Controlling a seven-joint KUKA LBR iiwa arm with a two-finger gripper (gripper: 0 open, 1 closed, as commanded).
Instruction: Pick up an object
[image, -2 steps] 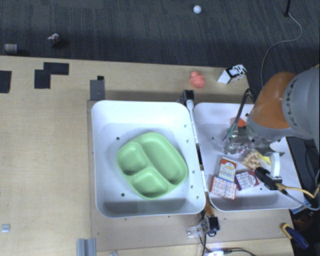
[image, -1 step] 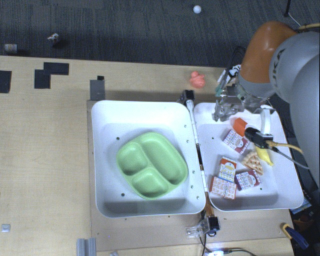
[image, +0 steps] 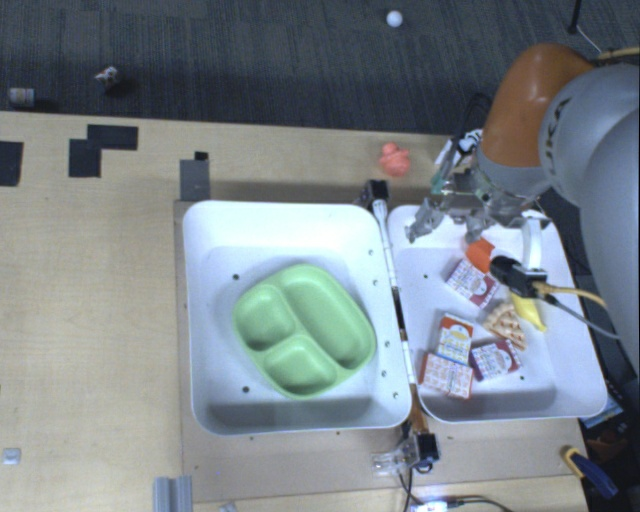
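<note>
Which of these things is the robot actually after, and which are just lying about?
Part of the job:
gripper
small printed packets
orange piece
yellow piece
right bin

Just lying about:
green divided tray
left bin
pink lump
black tape marks

Even overhead light, soft shadows, slightly blurry.

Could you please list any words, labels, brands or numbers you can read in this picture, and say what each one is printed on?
No text can be read.
Small printed packets in the right bin: red, white and blue print, too small and blurred to read.
Green divided tray in the left bin: no markings visible.
Black patches on the bench: plain shapes, no lettering.
</note>
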